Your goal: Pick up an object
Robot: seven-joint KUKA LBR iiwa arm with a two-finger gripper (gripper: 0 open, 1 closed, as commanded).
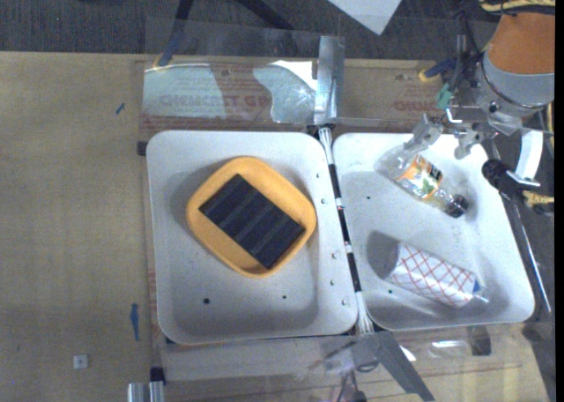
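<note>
My gripper [445, 138] hangs over the far part of the right bin [507, 241], its two fingers spread apart and open, with nothing between them. Just below and to the left of it lies a clear plastic packet [419, 173] with an orange label and a dark end; the left fingertip [425, 134] is close to the packet's upper edge. A white wrapper with a red crosshatch pattern [434, 276] lies near the front of the same bin. In the left bin [167, 259] sits a yellow pad with a black ribbed top [251, 215].
A metal divider [330, 83] and a clear sheet stand behind the bins. The seam between the bins [342, 233] runs down the middle. The arm's orange band [529, 12] is at the upper right, with cables around it.
</note>
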